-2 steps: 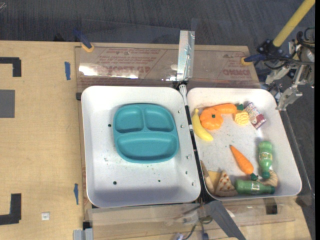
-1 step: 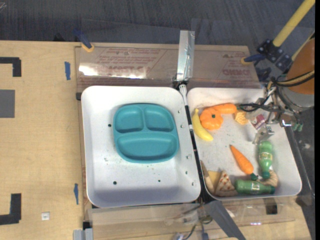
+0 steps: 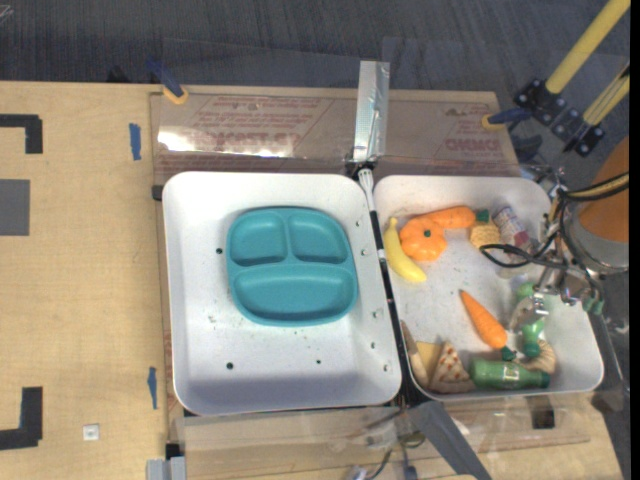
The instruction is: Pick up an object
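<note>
The gripper (image 3: 540, 303) is being lowered into the right bin (image 3: 590, 383), but whether it is open or closed cannot be told, and nothing is being seen held, so the pick is being judged as not yet made. A small green-and-white item (image 3: 533, 340) is lying just below it, a green bottle (image 3: 510, 373) further below, a carrot (image 3: 483, 319) just to its left, and a banana (image 3: 401, 253) well left.
</note>
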Action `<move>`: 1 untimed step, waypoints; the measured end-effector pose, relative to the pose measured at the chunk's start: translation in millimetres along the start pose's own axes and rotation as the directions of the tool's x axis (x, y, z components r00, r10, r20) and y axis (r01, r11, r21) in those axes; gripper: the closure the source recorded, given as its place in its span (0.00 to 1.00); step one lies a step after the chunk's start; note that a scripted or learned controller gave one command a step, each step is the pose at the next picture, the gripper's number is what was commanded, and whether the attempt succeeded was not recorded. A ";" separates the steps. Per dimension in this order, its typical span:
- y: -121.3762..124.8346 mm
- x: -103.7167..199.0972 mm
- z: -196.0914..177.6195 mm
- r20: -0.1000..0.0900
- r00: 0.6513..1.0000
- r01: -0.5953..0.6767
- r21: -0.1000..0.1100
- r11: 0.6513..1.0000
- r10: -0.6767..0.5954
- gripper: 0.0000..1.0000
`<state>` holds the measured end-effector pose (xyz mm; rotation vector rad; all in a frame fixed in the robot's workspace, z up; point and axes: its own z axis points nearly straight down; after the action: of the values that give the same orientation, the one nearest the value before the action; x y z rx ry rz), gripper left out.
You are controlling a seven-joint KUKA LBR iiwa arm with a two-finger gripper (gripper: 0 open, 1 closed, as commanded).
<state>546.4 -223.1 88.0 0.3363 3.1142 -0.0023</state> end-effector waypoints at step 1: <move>19.6 52.2 -1.3 0.001 1.000 -0.019 0.000 1.000 0.019 0.00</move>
<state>499.5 -192.8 88.8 0.3665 3.1098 -0.0031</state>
